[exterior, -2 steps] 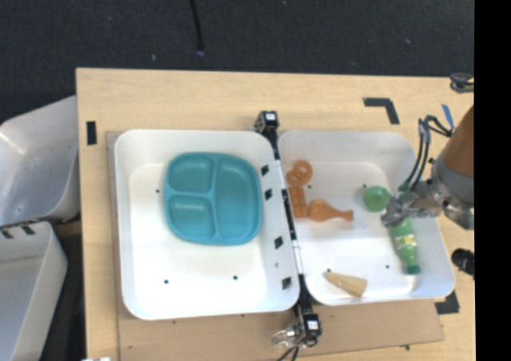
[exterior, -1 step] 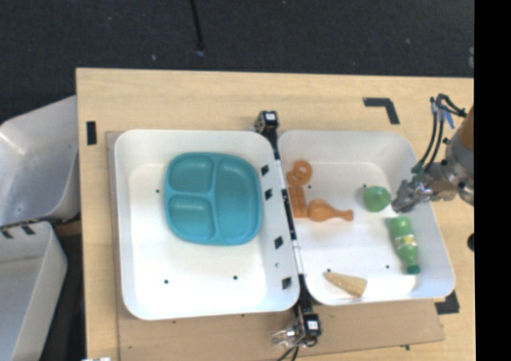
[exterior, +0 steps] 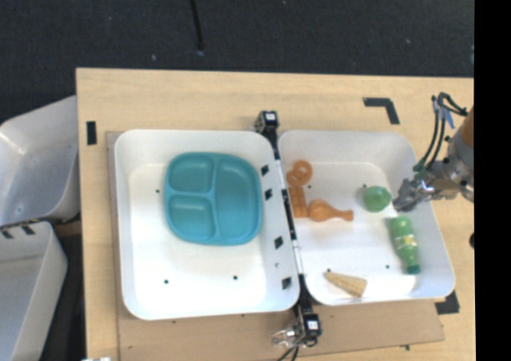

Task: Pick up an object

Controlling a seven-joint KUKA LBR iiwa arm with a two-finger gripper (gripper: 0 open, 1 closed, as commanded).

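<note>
Even, bright overhead light; soft faint shadows; mild glare on white bins [exterior: 144, 303]; slightly soft focus overall

claw [exterior: 409, 195] low at the right, wrist angled leftward

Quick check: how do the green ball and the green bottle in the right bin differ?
The green ball is round and plain light green; the green bottle is long, lying on its side, with a pale band around it. The ball sits right beside the end effector; the bottle lies nearer the bin's front. Both are green and rest in the right bin.
</note>
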